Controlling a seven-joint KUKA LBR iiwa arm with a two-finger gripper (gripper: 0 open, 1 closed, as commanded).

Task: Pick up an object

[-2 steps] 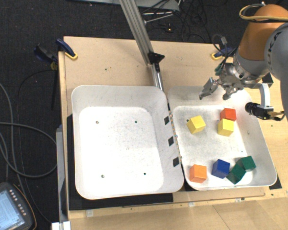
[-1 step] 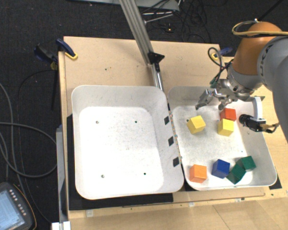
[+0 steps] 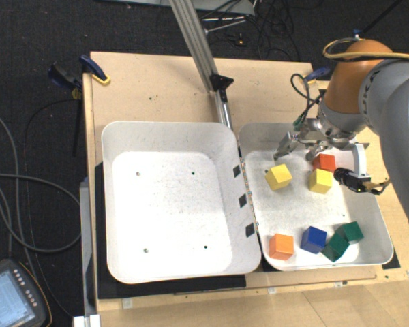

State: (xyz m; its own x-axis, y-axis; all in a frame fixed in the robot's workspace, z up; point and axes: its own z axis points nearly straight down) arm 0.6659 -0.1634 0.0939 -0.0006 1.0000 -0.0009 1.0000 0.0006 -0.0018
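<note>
1. Tabletop point(image 3: 157, 87) is bare tan board on dark carpet, cables trailing around it.
2. I see two white bins: left bin point(image 3: 116, 182), right bin point(image 3: 259, 138).
3. Right bin holds yellow block point(image 3: 279, 176), second yellow block point(image 3: 320, 181), red block point(image 3: 324, 161), orange block point(image 3: 281, 246), blue block point(image 3: 313, 239), green blocks point(image 3: 343, 240).
4. Gripper point(image 3: 301, 144) hangs over the bin's far end; jaws' state I cannot tell.

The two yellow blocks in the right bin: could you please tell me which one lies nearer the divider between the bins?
The left yellow block, standing apart; the other yellow block touches the red-orange block.
</note>
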